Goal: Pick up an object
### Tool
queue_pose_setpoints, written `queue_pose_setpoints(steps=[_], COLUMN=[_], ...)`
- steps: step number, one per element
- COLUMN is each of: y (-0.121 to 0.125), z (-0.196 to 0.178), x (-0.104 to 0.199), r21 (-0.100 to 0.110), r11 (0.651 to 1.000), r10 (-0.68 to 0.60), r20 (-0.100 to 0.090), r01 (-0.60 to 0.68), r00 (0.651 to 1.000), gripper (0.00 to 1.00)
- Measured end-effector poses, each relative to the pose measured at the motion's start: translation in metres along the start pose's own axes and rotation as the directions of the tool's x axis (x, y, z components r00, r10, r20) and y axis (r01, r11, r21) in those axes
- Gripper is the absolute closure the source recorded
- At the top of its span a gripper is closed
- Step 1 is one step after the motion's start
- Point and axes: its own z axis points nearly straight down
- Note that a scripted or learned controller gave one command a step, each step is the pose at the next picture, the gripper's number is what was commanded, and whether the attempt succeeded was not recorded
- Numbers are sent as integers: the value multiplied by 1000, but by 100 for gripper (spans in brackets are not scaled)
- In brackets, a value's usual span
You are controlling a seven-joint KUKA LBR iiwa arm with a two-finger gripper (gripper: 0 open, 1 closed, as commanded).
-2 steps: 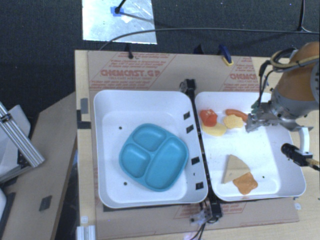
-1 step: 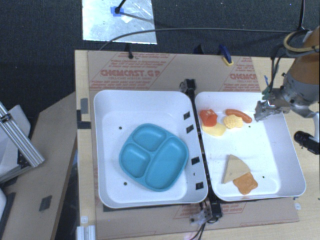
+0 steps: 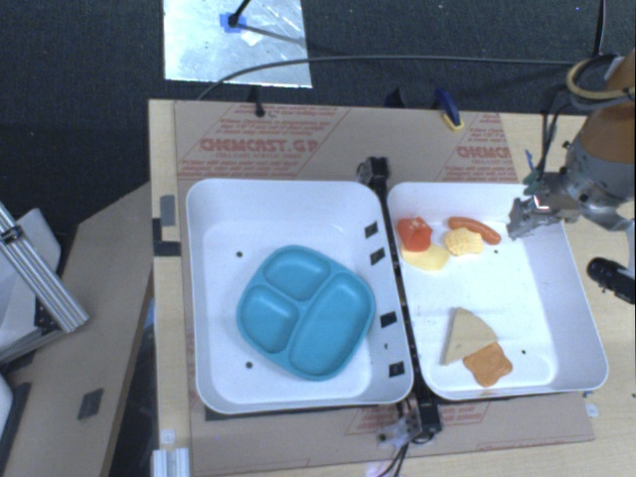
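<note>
The right bin (image 3: 571, 296) holds several small items. A red piece (image 3: 415, 234), a pale yellow piece (image 3: 429, 259), a yellow lump (image 3: 462, 244) and an orange sausage shape (image 3: 474, 229) cluster at its far left. A tan wedge (image 3: 468, 333) and an orange chip (image 3: 488, 365) lie near its front. My gripper (image 3: 525, 217) hangs over the bin's far right part, just right of the orange sausage shape, with nothing seen in it.
The left bin (image 3: 214, 266) holds a blue divided plate (image 3: 305, 311). A black clamp strip (image 3: 390, 266) runs between the bins. A silver sheet (image 3: 236, 28) lies at the back. A metal rail (image 3: 40, 276) sits at the far left.
</note>
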Motion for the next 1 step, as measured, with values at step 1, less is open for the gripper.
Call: queue_pose_setpoints(steps=[1], y=[-9], z=[-8], x=[48], r21=[2], r11=[1000], r10=[-4], r20=[-3], r01=[4], r00=[1000], gripper=[100])
